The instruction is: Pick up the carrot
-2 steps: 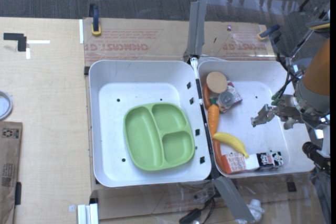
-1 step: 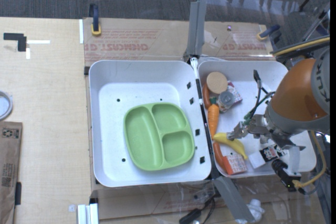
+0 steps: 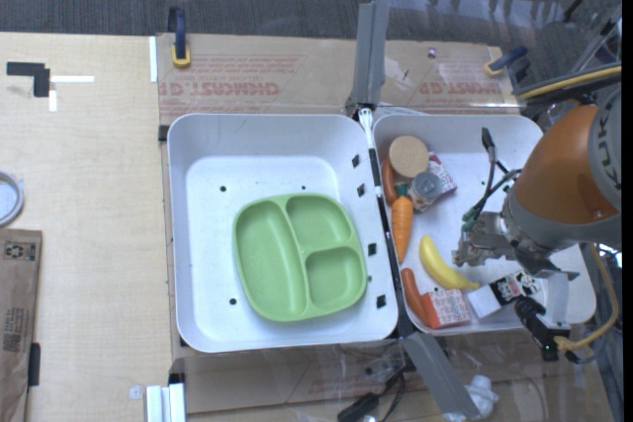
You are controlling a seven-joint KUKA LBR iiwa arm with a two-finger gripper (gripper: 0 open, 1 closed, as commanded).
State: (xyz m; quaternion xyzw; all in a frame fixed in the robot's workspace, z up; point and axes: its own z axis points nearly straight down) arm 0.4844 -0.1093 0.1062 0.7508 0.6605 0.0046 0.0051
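Carrot, orange tapered plastic [image 3: 402, 223], lies in right white bin [image 3: 514, 126] against its left wall, long axis running near-to-far, thick end far, tip pointing at camera side. Yellow banana [image 3: 440, 266] sits just beside it. Gripper [image 3: 479, 247] hovers near banana, apart from carrot; jaw state: cannot tell. Nothing visibly held.

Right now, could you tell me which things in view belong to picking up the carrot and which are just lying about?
Belongs to the job:
carrot, by the right bin's left wall
gripper, beside the banana

Just lying about:
banana
green divided plate, in the left bin
round wooden disc
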